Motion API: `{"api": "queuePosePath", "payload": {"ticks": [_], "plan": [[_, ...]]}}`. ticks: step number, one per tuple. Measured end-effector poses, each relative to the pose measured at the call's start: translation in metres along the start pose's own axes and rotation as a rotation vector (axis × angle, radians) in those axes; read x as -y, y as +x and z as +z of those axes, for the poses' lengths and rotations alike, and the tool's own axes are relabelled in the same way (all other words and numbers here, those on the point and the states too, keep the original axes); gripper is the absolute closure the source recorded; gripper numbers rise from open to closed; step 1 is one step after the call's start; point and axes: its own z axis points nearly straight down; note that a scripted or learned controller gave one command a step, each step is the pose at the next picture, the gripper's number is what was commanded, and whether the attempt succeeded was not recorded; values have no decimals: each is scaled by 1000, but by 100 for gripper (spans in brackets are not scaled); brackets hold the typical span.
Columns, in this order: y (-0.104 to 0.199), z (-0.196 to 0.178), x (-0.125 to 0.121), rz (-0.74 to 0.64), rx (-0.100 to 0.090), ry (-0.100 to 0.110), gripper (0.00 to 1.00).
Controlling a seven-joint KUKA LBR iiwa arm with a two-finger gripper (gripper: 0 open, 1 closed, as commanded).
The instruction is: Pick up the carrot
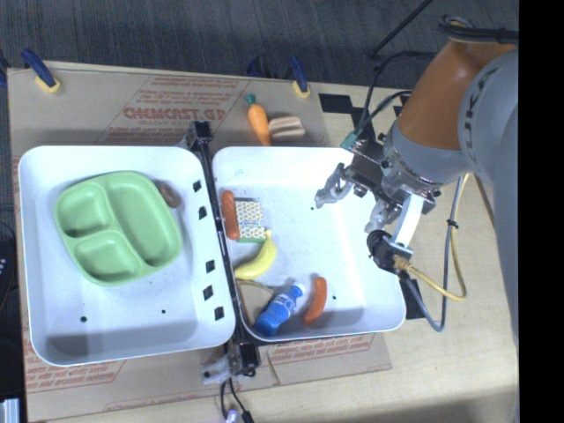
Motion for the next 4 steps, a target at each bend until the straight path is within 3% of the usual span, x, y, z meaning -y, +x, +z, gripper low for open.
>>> {"api": "queuePosePath", "payload": {"ticks": [1, 2, 3, 4], "plan": [[55, 76, 44, 132, 0, 1, 0], [111, 105, 88, 333, 1, 2, 0], [111, 105, 88, 333, 0, 2, 0], [183, 105, 56, 458, 1, 0, 0]]}}
